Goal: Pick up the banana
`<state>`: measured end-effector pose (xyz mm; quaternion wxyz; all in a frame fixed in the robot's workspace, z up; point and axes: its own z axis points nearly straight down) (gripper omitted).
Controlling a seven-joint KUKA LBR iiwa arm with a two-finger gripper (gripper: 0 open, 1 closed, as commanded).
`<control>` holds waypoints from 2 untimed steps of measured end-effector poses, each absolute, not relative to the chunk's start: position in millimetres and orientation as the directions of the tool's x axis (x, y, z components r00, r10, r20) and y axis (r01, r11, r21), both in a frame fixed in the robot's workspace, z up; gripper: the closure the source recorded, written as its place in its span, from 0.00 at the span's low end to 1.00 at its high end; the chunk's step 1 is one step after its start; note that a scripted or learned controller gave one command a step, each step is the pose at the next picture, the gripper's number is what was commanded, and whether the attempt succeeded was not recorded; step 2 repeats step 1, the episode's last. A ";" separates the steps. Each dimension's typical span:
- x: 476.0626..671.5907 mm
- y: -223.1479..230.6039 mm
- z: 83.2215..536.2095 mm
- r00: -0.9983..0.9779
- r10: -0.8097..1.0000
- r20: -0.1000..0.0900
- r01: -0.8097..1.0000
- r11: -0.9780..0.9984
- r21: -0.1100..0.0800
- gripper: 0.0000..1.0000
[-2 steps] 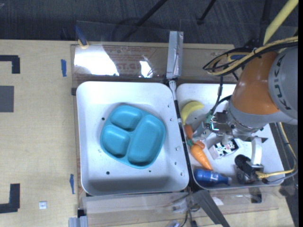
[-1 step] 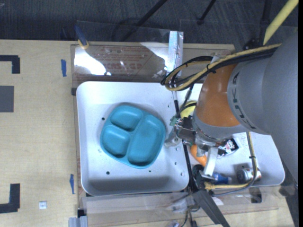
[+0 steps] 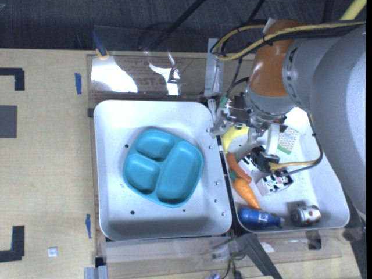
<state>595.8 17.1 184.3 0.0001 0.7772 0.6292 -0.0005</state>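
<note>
One banana [image 3: 233, 137] lies in the right bin [image 3: 331, 205], near that bin's upper left corner, directly beneath the gripper [image 3: 249, 127]. It shows as a pale yellow, smooth curved patch, and most of it is covered by the wrist hardware, so its long axis and the way its ends point cannot be made out. Whether the fingers are released or clenched cannot be told (they are lost among dark metal parts and cables). Just below the banana sits an orange carrot [image 3: 246, 191], then a blue bottle [image 3: 260, 217] lying along the bin's near wall, with a small metal can [image 3: 306, 213] to its right. The left bin [image 3: 116, 214] holds a blue divided plate [image 3: 163, 166].
</note>
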 end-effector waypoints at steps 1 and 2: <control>608.2 -49.5 184.4 0.283 0.959 -0.001 0.959 -0.283 0.001 0.00; 608.2 -49.5 184.4 0.283 0.959 -0.001 0.959 -0.283 0.001 0.00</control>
